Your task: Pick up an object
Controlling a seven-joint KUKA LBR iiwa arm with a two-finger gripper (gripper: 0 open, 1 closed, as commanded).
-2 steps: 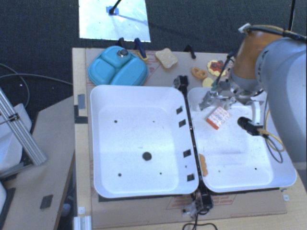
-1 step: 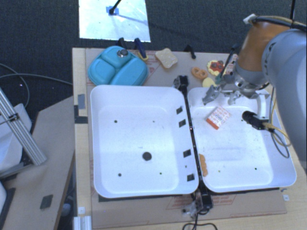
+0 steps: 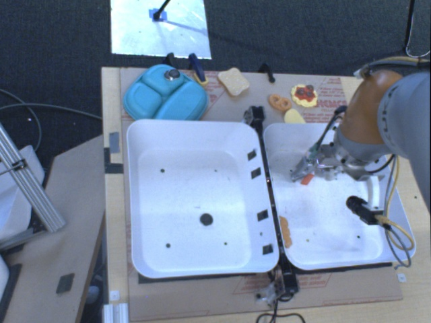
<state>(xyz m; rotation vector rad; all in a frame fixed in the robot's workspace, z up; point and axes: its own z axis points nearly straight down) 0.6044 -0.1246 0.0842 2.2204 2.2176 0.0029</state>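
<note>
Apparently an orange piece [image 3: 307, 178] as target: small, lying on the floor of the right bin [image 3: 337, 247], toward its far edge, roughly midway between left wall and right wall. Touching or just under the gripper [image 3: 304, 172]; partly hidden, kind unclear. Whether between the fingers or merely beside them: cannot tell. Grip state likewise unreadable from this slant.

Second candidate: tan piece [image 3: 285, 232] against the right bin's left wall, near the front corner, well apart from the gripper.

Arm [image 3: 377, 113] reaching in over the right bin's far right corner, wrist low over the bin floor. Cable and black fitting trailing along the bin's right edge.

Left bin [image 3: 155, 147]: one dark round spot [image 3: 206, 219] on the floor near the middle, possibly a small object, possibly a mark.

Outside the bins, along the bench's far edge: blue tray [image 3: 165, 94] at the left, toast slice [image 3: 234, 81] near the middle, pretzel [image 3: 279, 102], small pizza [image 3: 304, 95], yellow piece [image 3: 294, 116] touching the right bin's far rim.

Step judged: grasp stage, gripper down at the orange piece, lift not yet done.

Next move calls for: firm closure on the piece, then a straight rise clear of the rim. Risk: small flat object, easily pinched off-centre and slipped out or pushed along the floor.
</note>
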